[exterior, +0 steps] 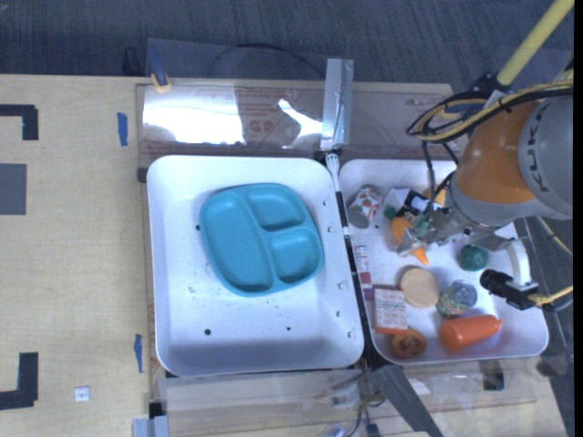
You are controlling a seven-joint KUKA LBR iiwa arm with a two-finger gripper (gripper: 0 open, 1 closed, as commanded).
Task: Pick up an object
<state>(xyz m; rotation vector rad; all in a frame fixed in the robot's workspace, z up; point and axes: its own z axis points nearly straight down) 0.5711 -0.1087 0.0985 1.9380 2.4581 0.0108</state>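
Orange-banded arm (496, 167) hangs over the right bin (537, 340); its pincer (426, 230), grip unreadable, sits among crowded toys at centre right. Nudging the orange carrot (470, 330) or round cracker (420, 289) could spoil a grasp.

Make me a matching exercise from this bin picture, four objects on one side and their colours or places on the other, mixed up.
Things:
1. divided tray
2. carrot
3. round cracker
4. small ball

Descriptions:
A. orange, near the right bin's front edge
B. tan disc
C. blue, in the left bin
D. dark green, close to the arm

Pairs: 1-C, 2-A, 3-B, 4-D
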